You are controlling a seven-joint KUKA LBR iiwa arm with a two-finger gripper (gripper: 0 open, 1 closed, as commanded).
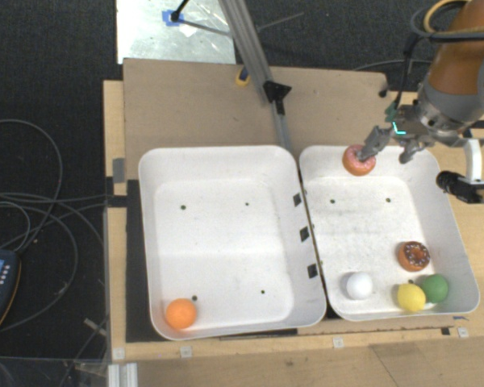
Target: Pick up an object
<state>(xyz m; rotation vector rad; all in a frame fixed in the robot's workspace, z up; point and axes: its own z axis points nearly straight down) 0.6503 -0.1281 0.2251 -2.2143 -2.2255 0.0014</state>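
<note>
Pink and round, a small doughnut lies at the far rim of the right bin, and this is the thing we take as the target of the task. The gripper hangs just beside it, on its right side; one dark finger reaches down to the doughnut's edge and the other finger stands apart to the right, so the pincer looks spread wide. We do not see the doughnut between the two fingers, so we cannot say that it is held; whether the near finger really touches it, we cannot tell from this slant. In our judgement the task is only at the approach: the arm is at the object, but closing and lifting are not yet done, and the doughnut rests on the bin, partly against the rim. This place may be difficult, because the wall leaves little room for one finger. Now we count the things. There are two white bins, side by side. In the right bin we count five objects: the pink doughnut, a brown doughnut near the right wall, a white ball, a yellow ball and a green ball touching it, all three along the near edge. In the left bin there is one orange ball, in the near left corner.
</note>
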